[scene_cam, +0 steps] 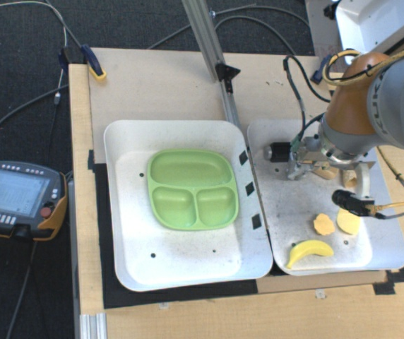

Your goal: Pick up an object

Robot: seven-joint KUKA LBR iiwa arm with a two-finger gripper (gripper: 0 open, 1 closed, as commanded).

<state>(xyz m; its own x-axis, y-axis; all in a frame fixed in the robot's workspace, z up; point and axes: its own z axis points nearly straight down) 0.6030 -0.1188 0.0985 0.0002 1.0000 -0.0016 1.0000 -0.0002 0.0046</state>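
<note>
My gripper (306,167) hangs low over the far part of the right bin (287,210), under the grey arm with its orange band. A tan object (327,170) lies right beside or under the gripper, partly hidden by it; whether it is gripped cannot be made out. Nearer the bin's front lie a yellow banana (310,251), an orange round piece (323,224) and a yellow round piece (348,222), all apart from the gripper.
The left bin (128,260) holds a green divided plate (191,189). A metal post (212,48) slants up behind the bins. A teach pendant (18,200) lies off the bench at the left.
</note>
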